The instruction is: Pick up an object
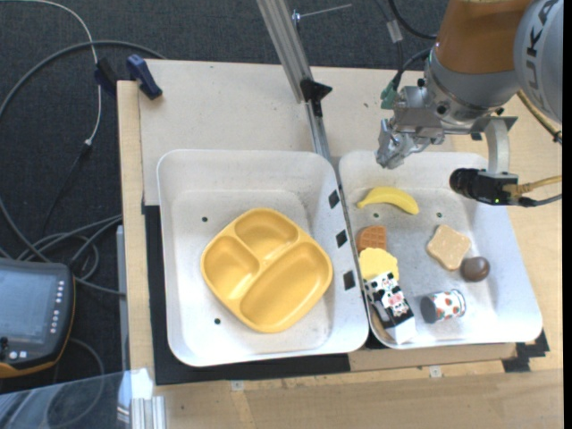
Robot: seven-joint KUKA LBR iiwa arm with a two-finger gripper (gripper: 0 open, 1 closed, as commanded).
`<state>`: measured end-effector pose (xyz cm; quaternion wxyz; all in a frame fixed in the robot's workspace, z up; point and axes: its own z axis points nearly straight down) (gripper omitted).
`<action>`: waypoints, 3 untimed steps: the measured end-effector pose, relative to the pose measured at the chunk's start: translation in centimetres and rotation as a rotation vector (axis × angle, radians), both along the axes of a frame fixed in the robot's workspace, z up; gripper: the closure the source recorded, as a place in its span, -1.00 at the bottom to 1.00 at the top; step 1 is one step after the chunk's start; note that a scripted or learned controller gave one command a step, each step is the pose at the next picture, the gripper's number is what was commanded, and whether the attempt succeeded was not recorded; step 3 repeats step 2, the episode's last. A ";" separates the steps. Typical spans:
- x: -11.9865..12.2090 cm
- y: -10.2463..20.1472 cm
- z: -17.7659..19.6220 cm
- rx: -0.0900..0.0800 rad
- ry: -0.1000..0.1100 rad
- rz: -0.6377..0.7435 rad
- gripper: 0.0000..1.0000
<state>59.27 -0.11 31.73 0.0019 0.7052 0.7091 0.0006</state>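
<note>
The grey two-finger gripper (391, 156) hung over the far left corner of the right-hand shallow white bin (523, 280), just above and beyond the curved yellow plastic banana (388, 199). Nothing lay between its fingers; how wide they stood could not be told from this slanted view.

Taking the banana as the landmark: just in front of it sat a small round brown waffle-patterned toy (373, 238), and in front of that a yellow block (378, 263) touching a black-and-white cow-print carton (391, 300). To the banana's right and nearer the camera lay a tan toast-shaped slice (448, 246), a dark brown ball (475, 268) just beside it, and a small red-and-white can (444, 307) lying on its side. Well to the banana's left, the other white bin (179, 195) held a yellow three-compartment plastic plate (266, 268).

This looked like the approach step, no grasp yet made. The banana seemed the likeliest target, being nearest. The next move would call for lowering the gripper with its fingers straddling the fruit's narrow width, clear of the bin wall.
</note>
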 end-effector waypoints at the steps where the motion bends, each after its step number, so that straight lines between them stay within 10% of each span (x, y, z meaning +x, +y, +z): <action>1: 6.3 2.2 -4.8 0.001 0.003 -0.001 1.00; 3: 3.6 5.1 -5.8 0.003 0.008 -0.002 1.00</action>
